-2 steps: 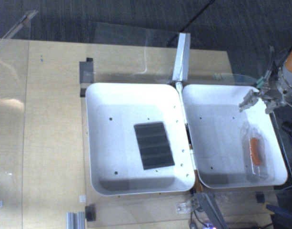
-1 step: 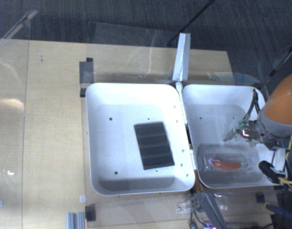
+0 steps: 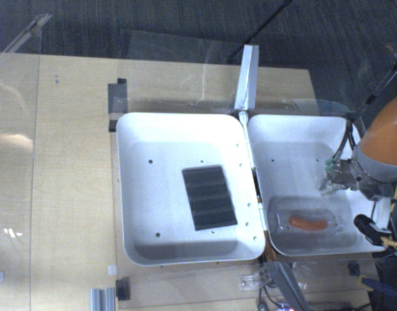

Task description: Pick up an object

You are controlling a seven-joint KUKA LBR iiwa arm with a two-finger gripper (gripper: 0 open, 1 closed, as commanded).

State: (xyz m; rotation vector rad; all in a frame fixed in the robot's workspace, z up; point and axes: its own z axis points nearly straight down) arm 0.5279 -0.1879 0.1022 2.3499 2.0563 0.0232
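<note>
A dark ribbed rectangular pad [image 3: 210, 197] lies flat in the middle of the left bin [image 3: 153, 141]. In the right bin [image 3: 285, 148], near its front wall, rests a clear plastic packet [image 3: 308, 219] with an orange-red sausage-shaped item [image 3: 308, 223] inside. My gripper [image 3: 332, 179] hangs over the right bin's right half, just above and to the right of the packet, apart from it. The arm's orange band [image 3: 386, 135] sits above it at the frame's right edge. I see nothing held by the gripper.
A metal post [image 3: 247, 83] stands at the back where the two bins meet. The wooden bench [image 3: 62, 193] spreads to the left. Cables and clamps [image 3: 276, 284] cluster below the right bin's front edge.
</note>
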